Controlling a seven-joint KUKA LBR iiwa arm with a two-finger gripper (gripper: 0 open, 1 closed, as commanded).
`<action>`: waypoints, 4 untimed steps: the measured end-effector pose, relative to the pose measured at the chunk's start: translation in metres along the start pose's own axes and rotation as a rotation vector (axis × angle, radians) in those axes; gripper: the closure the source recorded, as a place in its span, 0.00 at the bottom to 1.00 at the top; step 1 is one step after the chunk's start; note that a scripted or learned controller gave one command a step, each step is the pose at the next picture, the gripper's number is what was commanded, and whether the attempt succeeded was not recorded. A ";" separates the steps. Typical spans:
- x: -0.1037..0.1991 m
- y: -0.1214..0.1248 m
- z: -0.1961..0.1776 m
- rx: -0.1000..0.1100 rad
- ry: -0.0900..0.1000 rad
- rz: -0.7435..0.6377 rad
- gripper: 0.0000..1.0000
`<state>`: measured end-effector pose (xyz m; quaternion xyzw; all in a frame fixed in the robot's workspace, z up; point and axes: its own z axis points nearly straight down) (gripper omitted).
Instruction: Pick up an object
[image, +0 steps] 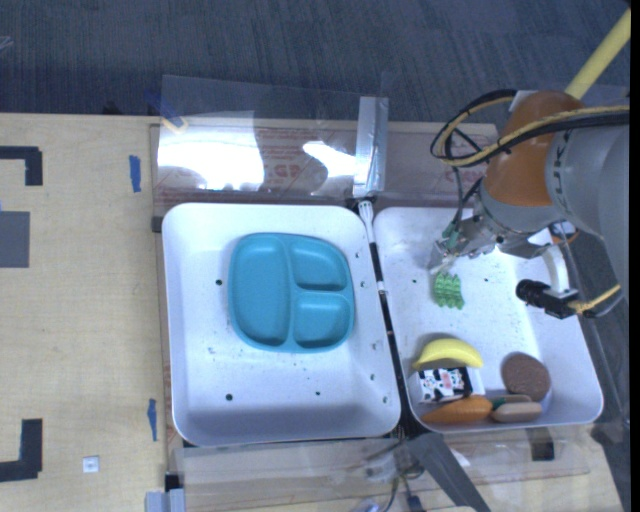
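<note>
Green block lies near right bin far edge, apparently just below gripper. Finger state: cannot tell. Nothing lifted; grasp and lift remain.

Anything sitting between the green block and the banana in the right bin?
No. In the camera view, just bare white bin floor separates the green block from the banana.
</note>
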<state>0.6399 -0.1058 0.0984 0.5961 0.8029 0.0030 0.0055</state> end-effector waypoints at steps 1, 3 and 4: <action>0.000 0.000 0.001 0.001 0.001 0.000 0.00; 0.008 -0.035 0.001 0.004 0.003 0.011 1.00; 0.066 0.023 -0.089 0.005 0.005 0.108 1.00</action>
